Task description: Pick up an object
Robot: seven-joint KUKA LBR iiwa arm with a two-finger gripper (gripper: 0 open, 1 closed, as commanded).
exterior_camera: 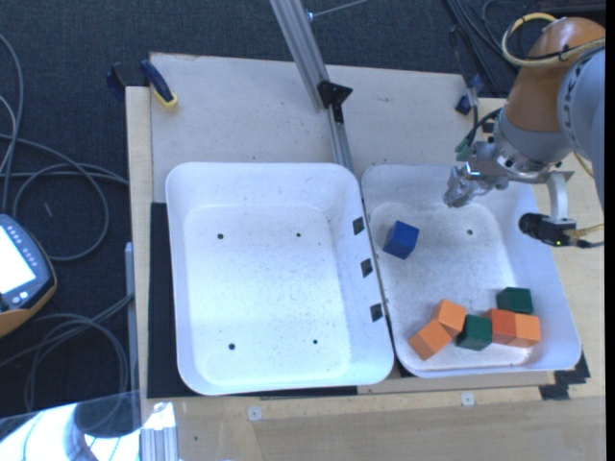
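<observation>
The claw hangs over the far part of the right bin, above bare floor, and from this angle I cannot tell whether it is open or closed; nothing shows in it. The easiest thing to pick looks to be the blue block, which sits alone near the bin's left wall, just toward the near-left of the claw. Judging from that, a good grasp means shifting over the block, turning the wrist to square with its tilted faces, then dropping straight down so it is not nudged against the wall. The other blocks crowd the near corner: two orange blocks, a green block, an orange pair and a dark green block, touching or nearly so, which would make a clean grip harder. The left bin and the slanted metal pole stand well apart from the likely path.
</observation>
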